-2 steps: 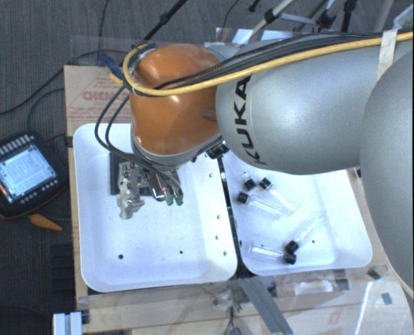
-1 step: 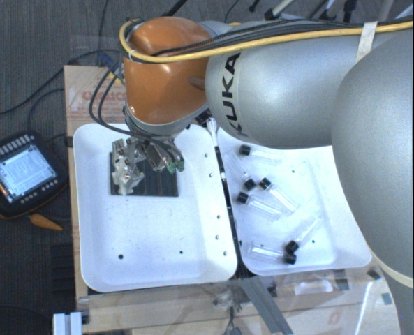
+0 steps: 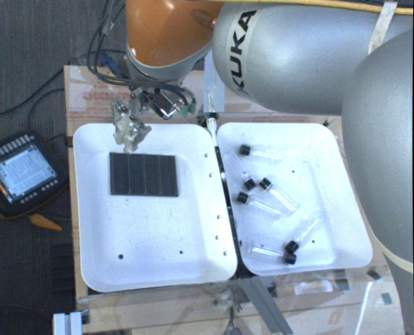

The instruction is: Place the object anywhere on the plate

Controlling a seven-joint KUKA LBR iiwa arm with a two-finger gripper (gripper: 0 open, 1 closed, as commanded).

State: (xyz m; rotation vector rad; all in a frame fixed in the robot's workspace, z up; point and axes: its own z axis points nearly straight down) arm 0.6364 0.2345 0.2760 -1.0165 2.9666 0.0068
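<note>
Claw [image 3: 131,132], grip state unclear, above the ribbed dark rectangular plate [image 3: 143,175] in the glossy white left bin [image 3: 102,257].

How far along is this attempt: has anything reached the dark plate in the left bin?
Nothing looks done: the dark plate in the left bin has nothing on it. In hand: the hand is over the left bin's far edge, just beyond the plate; something pale and clear sits at its tip, but a held tube cannot be confirmed. Left: setting an object on the plate. Several black-capped tubes lie in the right bin.
</note>
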